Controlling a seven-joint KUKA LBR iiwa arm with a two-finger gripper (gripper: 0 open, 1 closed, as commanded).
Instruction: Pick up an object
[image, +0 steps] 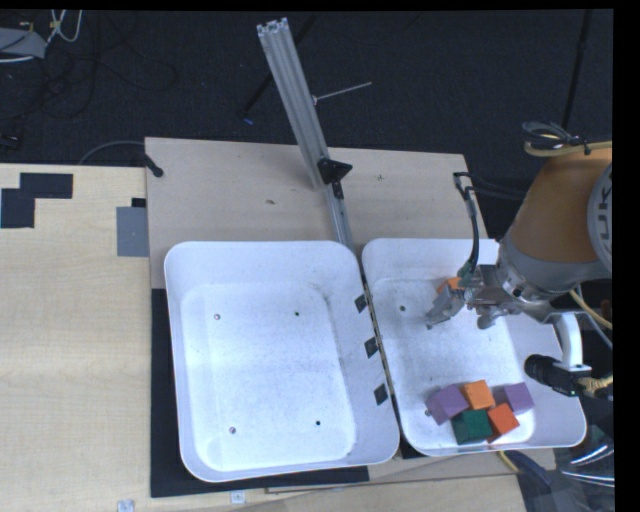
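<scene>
2 white bins sit side by side on the bench: left bin (190, 300) at frame centre-left, right bin (420, 350) at centre-right.

Item 1, gripper (462, 308): in the upper half of the right bin, on the grey arm (560, 225) entering from the right edge. 2 dark fingers (440, 312) point down-left toward the bin floor. A small orange patch shows at the gripper's upper-left edge; whether that is a block caught between the fingers or part of the tool cannot be told. How far the fingers are spread cannot be told either, since they overlap in this slanted view.

Item 2, blocks (478, 408): 1 cluster of about 5 cubes in the lower-right corner of the right bin, touching one another.
- purple cube (447, 402), left end of the cluster
- orange cube (479, 393), top middle
- green cube (471, 428), lower middle
- second orange cube (503, 419), lower right
- second purple cube (519, 397), right end

Key relation: the cluster lies below the gripper in the frame and slightly to the right, well apart from it, with bare bin floor between. The cluster's long axis runs roughly left to right across the frame. Nearest to the gripper are the purple cube and the orange cube at the cluster's upper edge.

Judgement: a pick looks to call for travel toward the lower right of the frame, then a descent. Tight packing of the cubes may leave little room for a finger between them; the outer cubes look easier to reach.
</scene>
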